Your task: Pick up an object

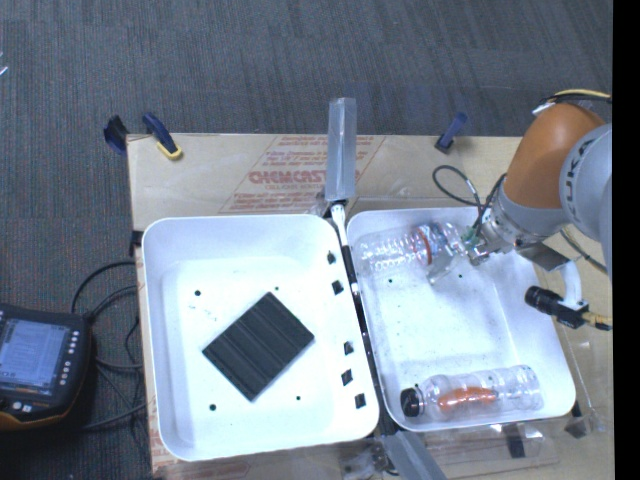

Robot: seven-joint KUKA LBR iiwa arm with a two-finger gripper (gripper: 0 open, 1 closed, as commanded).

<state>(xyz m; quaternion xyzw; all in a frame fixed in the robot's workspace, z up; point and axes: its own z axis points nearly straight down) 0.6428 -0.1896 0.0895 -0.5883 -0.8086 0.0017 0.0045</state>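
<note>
A clear plastic bottle (405, 245) with a red and white label lies on its side near the far wall of the right bin (555, 353). The gripper (452, 258) sits at the bottle's right end, low over the bin floor, and seems to touch or nearly touch it. The fingers blur into the bottle's clear plastic here, so I cannot tell whether the claw is spread or pressed together, nor whether anything sits between them. The grey arm with its orange band (550, 163) reaches in from the right above the bin's far right corner. A second clear bottle (475, 390), with a black cap and something orange inside, lies along the near wall of the same bin, well apart from the gripper. In the left bin (165, 268), a dark ribbed square pad (259, 345) rests flat, turned at an angle.
</note>
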